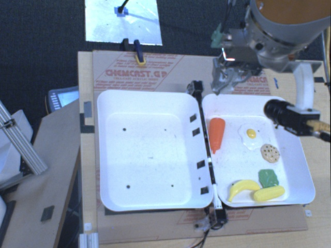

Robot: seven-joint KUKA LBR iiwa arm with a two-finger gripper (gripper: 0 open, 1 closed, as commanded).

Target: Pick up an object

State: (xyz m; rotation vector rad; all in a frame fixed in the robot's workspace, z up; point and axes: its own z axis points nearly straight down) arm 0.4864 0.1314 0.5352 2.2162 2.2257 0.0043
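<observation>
The right bin (pixel 295 154) holds an orange carrot (pixel 215 134) near its left wall, a fried egg (pixel 250 136), a round cookie (pixel 269 152), a green piece (pixel 268 177), a yellow banana (pixel 242 188) and a yellow corn-like piece (pixel 269 192) along the front. My gripper (pixel 226 82) hangs above the back left corner of the right bin, behind the carrot and well above it. Nothing shows between its fingertips.
The left bin (pixel 111 138) sits beside the right one, with a black clipped divider (pixel 202 138) between them. A black cylinder (pixel 284 115) juts over the right bin's back right. A shiny plate (pixel 123 14) lies at the back.
</observation>
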